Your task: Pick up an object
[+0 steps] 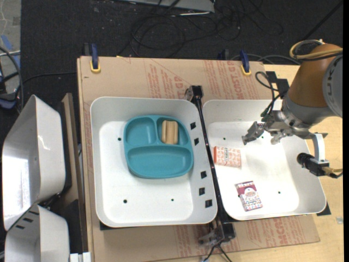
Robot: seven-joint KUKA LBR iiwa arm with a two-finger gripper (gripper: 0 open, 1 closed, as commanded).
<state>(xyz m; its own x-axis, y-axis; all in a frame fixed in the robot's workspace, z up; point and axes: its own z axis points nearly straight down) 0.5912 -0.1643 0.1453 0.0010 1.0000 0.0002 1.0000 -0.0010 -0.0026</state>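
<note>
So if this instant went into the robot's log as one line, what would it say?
gripper open over right bin, holding nothing | two small packets: | left bin: teal tray with wooden block

arm (322,81): cut off at right edge | card packets (227,156): print too small to read

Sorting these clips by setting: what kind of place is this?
Likely a robotics lab: two white bins clamped onto a cardboard-covered bench, a robot arm, and loose cables on the floor.
</note>
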